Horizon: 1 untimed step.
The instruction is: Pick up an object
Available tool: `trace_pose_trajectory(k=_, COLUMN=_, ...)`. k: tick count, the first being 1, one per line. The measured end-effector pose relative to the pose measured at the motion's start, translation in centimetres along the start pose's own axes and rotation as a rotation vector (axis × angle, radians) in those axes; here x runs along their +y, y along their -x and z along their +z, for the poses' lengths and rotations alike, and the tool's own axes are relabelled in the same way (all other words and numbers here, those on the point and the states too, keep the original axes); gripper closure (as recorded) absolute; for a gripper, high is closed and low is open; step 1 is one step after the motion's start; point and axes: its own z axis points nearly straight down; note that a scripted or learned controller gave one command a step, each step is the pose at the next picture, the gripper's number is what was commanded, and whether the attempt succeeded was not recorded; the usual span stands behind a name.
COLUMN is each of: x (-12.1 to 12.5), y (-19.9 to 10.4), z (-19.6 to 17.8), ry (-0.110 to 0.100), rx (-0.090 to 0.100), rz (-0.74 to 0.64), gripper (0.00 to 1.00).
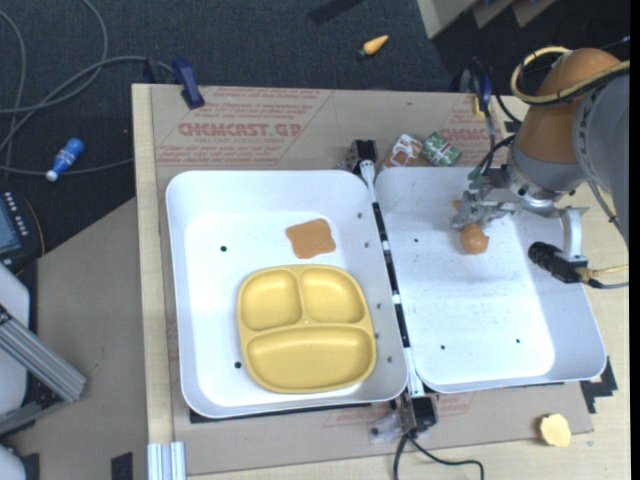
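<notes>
A small orange-brown lump lies in the right bin, near its far end. My gripper hangs right over the lump, at its far edge, and I cannot tell whether it touches it. In the left bin a yellow divided plate sits at the front. A flat brown piece lies just behind the plate.
Small crumpled wrappers lie on the bench behind the right bin. A yellow chunk rests off the bin's front right corner. The grey arm and a black cable fitting overhang the right bin's right side.
</notes>
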Motion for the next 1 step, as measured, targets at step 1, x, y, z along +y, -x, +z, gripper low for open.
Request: trace_pose_trajectory(k=1, x=0.48, y=-5.79, z=-6.45, ry=0.007, rx=-0.001, rz=-0.003, gripper=1.00)
